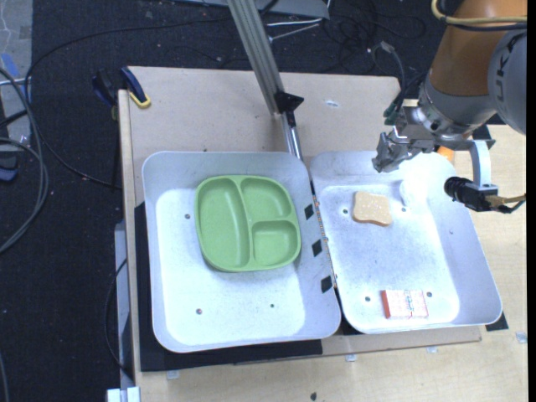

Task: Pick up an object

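You're seeing a green tray (249,223) sitting in the left bin (167,308), toast (372,208) and box (404,303) in the right bin (469,266); tool (389,155) grip: can't tell.

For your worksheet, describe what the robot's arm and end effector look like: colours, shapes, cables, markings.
The arm is rounded, with an orange dome-like segment above a grey metallic wrist; a thin yellowish cable loops over the orange part. The end effector is small, grey and metallic. A white bracket with a black fitting hangs beside it.
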Robot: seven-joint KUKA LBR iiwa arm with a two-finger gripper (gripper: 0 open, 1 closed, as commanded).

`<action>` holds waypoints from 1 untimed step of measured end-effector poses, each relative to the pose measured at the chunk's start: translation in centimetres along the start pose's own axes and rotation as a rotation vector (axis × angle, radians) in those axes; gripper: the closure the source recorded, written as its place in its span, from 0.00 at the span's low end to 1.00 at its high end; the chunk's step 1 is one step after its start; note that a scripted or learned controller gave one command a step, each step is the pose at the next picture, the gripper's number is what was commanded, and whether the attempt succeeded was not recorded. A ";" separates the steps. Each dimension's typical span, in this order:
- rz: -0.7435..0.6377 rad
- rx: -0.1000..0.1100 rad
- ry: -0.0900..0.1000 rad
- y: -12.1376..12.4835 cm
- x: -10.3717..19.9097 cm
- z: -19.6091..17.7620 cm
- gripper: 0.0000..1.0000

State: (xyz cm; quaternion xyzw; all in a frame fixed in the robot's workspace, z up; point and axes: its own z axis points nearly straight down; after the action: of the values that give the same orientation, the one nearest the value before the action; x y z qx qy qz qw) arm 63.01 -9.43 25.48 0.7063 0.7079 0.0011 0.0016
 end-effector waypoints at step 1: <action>-0.005 0.003 0.002 0.0 5.4 -0.4 1.00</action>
State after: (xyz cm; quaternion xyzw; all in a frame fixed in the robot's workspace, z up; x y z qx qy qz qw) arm 62.97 -4.06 25.87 0.7044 0.7098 0.0010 -0.0003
